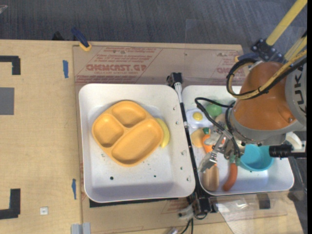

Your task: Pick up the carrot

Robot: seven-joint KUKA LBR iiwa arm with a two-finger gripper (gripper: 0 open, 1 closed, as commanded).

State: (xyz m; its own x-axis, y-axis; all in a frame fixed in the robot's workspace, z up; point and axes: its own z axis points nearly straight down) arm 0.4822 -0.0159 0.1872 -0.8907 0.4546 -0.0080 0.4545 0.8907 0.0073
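1. At the far left you have the left bin, a shallow white tray on the brown bench. In it lies an orange divided plate with three compartments, and a yellow piece peeks out from under the plate's right edge.
2. Past the black divider you reach the right bin, crowded with toy food: a fried egg near its upper left, something green just right of that, and a brown rounded piece at the front.
3. The carrot (orange-red, slim, slightly tilted) lies near the front wall, just right of the brown piece.
4. The gripper hangs above and left of the carrot, its jaws apart, with nothing between them.
5. A blue cup sits right of the carrot, partly under the arm.
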